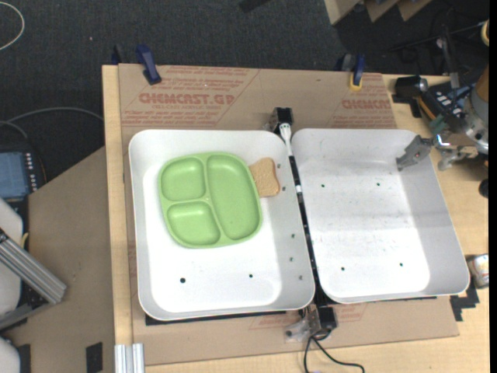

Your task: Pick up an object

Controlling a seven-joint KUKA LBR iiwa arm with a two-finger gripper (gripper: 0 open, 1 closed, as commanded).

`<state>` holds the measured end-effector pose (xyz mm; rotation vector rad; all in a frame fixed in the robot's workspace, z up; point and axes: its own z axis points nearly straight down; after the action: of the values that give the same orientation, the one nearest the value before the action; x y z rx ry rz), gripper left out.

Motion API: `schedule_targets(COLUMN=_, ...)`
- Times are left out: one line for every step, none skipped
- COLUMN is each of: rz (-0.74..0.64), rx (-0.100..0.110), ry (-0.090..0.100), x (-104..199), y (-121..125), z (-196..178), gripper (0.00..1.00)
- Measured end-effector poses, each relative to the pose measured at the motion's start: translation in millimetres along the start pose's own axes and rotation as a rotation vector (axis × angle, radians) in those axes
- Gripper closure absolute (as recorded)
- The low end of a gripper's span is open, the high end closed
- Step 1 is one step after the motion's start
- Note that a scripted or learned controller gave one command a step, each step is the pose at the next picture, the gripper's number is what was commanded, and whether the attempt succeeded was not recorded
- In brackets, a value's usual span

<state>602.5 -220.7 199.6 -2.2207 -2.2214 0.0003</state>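
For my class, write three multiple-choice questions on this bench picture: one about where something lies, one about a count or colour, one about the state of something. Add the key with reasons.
1. Where does the green tray lie?
A. left bin
B. right bin
C. on the floor

2. How many compartments does the tray have?
A. two
B. three
C. five

3. How does the tan sponge sit?
A. inside a compartment
B. against the tray's right rim
C. held by the tool

Key: 1 A, it rests in the left bin. 2 B, three hollows show. 3 B, it touches the rim, while the tool is over the right bin.
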Motion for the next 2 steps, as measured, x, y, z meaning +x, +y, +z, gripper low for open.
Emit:
schedule_targets(rz=-0.002, rx=-0.022, ry=-0.010, x=-4, y=12, z=-246, gripper=0.00)
schedule_targets(rz=0.002, rx=-0.016, ry=-0.007, x=-4, y=-36, z=-345, gripper=0.00)
